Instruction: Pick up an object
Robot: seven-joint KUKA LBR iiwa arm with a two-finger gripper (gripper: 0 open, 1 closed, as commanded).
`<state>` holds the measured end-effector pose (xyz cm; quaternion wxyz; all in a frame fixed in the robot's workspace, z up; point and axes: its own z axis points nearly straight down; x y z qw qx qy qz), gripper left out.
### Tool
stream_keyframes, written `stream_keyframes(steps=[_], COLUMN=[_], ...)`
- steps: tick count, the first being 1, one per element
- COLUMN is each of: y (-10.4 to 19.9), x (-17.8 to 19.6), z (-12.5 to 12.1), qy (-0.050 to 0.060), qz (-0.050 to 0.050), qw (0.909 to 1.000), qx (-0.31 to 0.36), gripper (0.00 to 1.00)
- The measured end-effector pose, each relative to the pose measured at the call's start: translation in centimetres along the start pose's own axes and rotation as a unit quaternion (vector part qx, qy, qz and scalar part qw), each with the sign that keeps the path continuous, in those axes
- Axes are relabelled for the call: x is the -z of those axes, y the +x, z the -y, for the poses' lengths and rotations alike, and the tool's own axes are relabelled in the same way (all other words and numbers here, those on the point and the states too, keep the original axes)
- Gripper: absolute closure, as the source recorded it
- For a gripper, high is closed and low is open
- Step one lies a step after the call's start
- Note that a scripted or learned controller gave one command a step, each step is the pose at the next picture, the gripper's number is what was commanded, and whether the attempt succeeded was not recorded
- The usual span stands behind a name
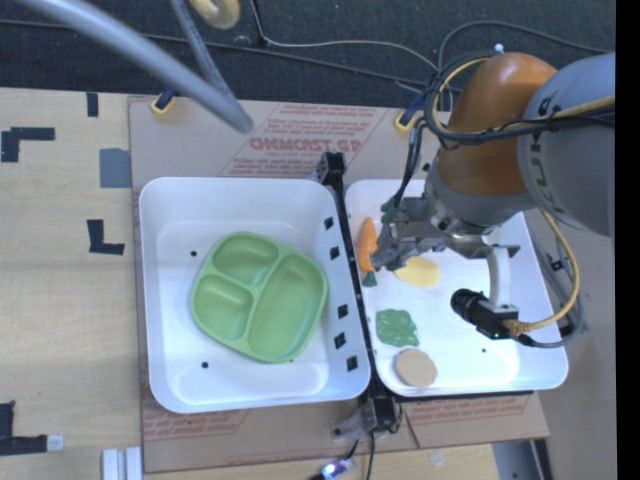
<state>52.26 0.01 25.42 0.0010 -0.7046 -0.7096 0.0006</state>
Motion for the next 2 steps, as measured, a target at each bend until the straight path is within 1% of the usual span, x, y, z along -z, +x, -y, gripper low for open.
stream_keyframes(steps=[1,2], y=[4.9,9.5], x=[-0.3,-3.1], z=[-0.8,-1.1], qy=[0.0,0.001], qz=[0.0,0.001], qw=[1.0,1.0], qx=[0.0,-0.001], gripper=[1.0,1.0])
